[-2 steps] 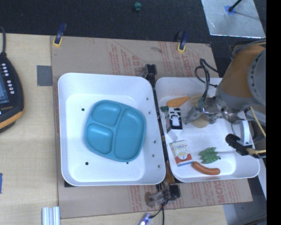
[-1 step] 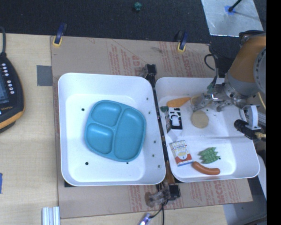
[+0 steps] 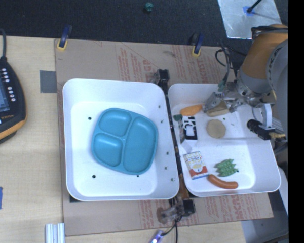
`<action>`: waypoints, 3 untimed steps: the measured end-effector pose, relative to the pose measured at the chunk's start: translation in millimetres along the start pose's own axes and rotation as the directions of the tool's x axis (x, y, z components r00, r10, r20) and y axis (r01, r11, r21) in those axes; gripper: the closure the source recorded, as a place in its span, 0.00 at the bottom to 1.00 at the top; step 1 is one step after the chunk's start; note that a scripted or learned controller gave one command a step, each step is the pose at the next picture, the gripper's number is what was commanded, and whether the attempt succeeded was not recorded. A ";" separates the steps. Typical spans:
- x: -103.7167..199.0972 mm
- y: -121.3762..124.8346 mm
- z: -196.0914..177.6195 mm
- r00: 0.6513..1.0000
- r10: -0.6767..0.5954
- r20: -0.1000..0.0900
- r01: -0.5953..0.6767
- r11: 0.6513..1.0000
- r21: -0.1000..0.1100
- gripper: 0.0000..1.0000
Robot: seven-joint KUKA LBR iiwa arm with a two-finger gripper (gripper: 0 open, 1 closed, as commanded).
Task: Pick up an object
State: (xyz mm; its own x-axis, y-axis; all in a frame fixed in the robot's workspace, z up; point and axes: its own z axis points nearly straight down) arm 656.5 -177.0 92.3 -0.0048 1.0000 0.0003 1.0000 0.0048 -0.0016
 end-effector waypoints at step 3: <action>-25.7 -0.7 0.3 1.000 -0.001 -0.001 0.001 1.000 0.003 0.00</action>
State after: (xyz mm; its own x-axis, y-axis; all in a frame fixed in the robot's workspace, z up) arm 655.9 -202.6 91.9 -0.0054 1.0000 0.0014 1.0000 0.0054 -0.0047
